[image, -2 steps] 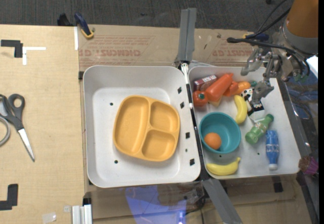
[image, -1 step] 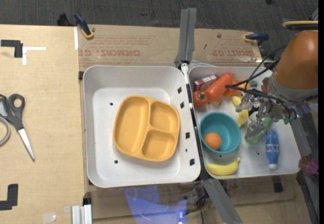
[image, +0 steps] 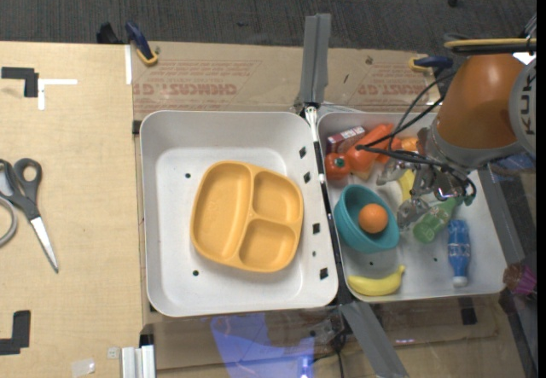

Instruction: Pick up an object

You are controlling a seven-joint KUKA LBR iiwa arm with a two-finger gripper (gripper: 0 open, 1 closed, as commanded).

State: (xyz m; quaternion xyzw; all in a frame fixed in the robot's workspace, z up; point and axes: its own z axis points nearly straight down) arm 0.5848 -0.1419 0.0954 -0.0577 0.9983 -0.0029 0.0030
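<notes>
At right of frame, the arm (image: 482,103) hides part of the right bin (image: 486,278). Beneath it, the gripper (image: 418,207) is blurred among cables; finger state indiscernible. It hangs beside the green bottle (image: 433,223), near the teal bowl (image: 365,218).

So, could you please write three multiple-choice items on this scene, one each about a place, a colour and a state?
1. Where does the yellow divided plate lie?
A. left bin
B. right bin
C. bench

2. What colour is the bowl with the orange ball in it?
A. red
B. teal
C. white

3. How does the banana lie?
A. inside the bowl
B. on the bin floor below the bowl
C. on the plate

Answers: 1 A, the plate sits in the left bin. 2 B, its rim is teal. 3 B, it rests on the right bin floor.
</notes>
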